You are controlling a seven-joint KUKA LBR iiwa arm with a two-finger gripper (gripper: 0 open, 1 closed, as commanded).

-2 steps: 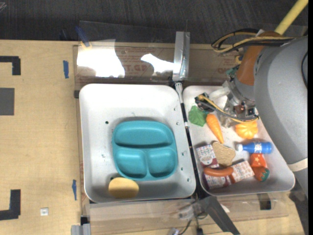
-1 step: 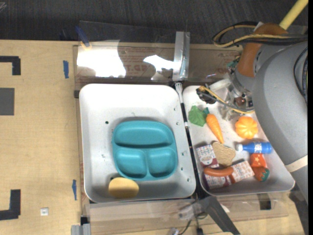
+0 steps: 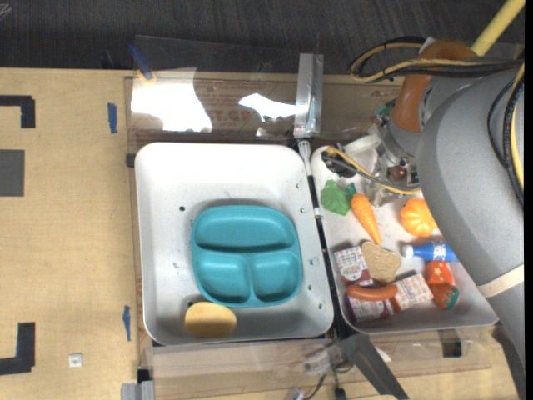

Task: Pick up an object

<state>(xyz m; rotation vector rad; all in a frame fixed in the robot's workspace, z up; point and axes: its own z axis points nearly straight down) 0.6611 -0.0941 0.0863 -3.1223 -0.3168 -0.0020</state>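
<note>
While the big grey arm [image 3: 475, 165] reaches in over the right white bin [image 3: 483, 311], its claw [image 3: 385, 167] hangs above the bin's far end, and I cannot tell how the claw is set. Under it lie a green leafy toy [image 3: 336, 197], an orange toy carrot [image 3: 365, 215] and a round orange fruit [image 3: 415, 217]. Nearer the front sit a tan slice of toy bread [image 3: 381, 262] and a red toy sausage [image 3: 372, 291]. The left white bin [image 3: 158, 223] holds a teal plastic tray with three sections [image 3: 246, 253] and a yellow round chip [image 3: 210, 317].
</note>
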